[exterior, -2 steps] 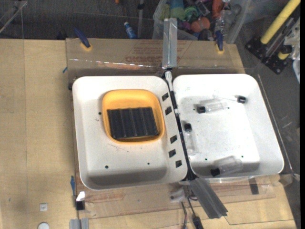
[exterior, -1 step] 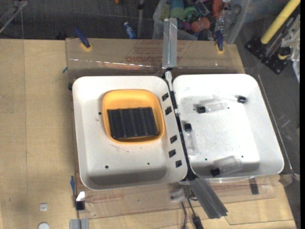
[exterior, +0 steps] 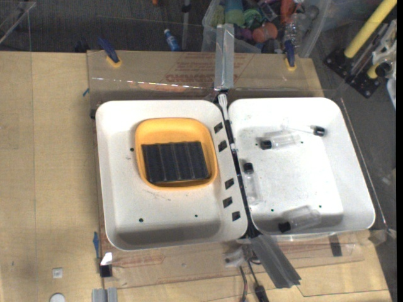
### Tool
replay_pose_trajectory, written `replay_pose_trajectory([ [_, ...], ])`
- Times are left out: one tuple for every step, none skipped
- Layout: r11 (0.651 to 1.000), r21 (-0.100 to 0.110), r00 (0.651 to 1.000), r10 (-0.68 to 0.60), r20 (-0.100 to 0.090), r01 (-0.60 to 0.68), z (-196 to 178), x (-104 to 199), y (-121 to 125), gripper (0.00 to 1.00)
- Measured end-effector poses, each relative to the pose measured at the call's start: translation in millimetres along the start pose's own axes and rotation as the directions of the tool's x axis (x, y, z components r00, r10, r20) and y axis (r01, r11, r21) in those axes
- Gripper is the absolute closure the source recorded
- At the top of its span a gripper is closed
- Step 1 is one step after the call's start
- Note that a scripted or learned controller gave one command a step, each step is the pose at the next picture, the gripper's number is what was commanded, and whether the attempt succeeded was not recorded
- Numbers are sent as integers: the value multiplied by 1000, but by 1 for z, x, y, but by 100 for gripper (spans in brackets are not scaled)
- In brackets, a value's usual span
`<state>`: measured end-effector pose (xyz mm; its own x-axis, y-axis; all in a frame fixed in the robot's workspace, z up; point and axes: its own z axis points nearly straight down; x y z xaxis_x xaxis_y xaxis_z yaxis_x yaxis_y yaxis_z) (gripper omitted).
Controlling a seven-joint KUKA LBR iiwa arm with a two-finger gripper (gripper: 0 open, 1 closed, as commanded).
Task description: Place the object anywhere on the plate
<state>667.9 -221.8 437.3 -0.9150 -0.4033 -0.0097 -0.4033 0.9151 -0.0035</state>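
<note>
two shallow white bins sit side by side on the wooden counter (exterior: pixel 44 168). in the left white bin (exterior: pixel 116 219) lies a shallow orange plastic plate with rounded corners (exterior: pixel 173 129), and on it rests a dark, ribbed rectangular block (exterior: pixel 175 161), lying flat and roughly centred, a little toward the plate's near edge. the block's whole outline falls inside the plate's rim, so it looks fully supported by the plate, not hanging over the bin floor.

the right white bin (exterior: pixel 334 168) holds several clear plastic tubes with black caps: one clear tube near the far side (exterior: pixel 283 140), one clear tube beside the divider (exterior: pixel 250 182), and one clear tube at the near edge (exterior: pixel 301 219). a small black cap (exterior: pixel 319 131) lies apart, near the far right corner. all of these are well apart from the plate.

as for the pincer, i cannot tell whether it is open, closed or gripping anything.

judging by how things lie, if the ribbed block is the object meant, the placing looks done: it is on the plate and nothing touches it. if instead one of the tubes is the object, the task has not begun, since every tube sits in the other bin. the first reading seems more likely.
</note>
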Motion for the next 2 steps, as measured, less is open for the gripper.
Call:
replay_pose_trajectory([
  [979,-3,979,-206,-2,206,4,0,1,100],
  [842,-2,842,-539,1,539,0,0,0,100],
])
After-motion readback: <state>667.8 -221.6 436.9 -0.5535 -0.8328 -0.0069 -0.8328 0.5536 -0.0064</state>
